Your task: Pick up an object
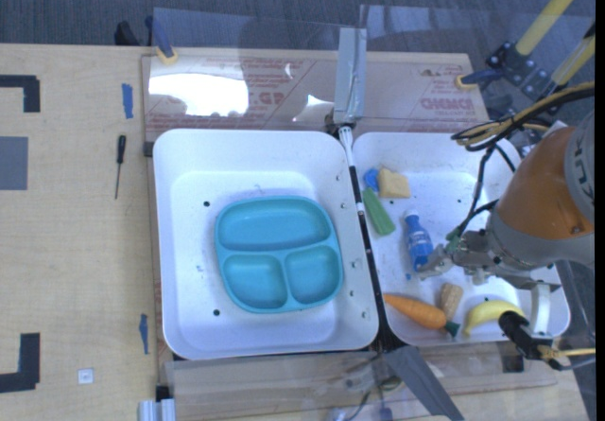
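A pale wooden bench [66,249] bears two white bins [180,249]; jaws' state by the blue bottle [418,239] can't be told.

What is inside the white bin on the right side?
The right bin holds a carrot, banana, blue bottle, green stick, yellow block and cork. The arm covers its right part.
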`<action>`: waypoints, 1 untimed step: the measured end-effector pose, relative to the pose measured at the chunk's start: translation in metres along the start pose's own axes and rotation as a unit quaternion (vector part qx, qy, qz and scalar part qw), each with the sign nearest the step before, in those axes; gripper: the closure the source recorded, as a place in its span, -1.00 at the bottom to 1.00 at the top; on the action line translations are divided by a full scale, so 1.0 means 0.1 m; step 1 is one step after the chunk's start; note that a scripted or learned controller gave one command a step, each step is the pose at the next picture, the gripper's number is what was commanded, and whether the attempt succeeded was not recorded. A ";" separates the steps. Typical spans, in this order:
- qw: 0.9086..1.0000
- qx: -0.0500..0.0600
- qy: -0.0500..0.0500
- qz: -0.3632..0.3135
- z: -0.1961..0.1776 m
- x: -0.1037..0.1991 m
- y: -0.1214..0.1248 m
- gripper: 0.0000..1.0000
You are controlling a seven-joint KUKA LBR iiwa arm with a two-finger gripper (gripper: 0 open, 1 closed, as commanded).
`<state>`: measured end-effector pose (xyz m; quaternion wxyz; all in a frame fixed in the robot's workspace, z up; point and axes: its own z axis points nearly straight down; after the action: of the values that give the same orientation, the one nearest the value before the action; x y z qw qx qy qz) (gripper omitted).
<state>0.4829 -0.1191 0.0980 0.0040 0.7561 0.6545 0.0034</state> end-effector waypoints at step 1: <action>1.000 0.003 0.000 0.011 0.12 0.32 1.09 -1.00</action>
<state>0.5955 -0.1032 0.0870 0.0018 0.7631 0.6463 0.0016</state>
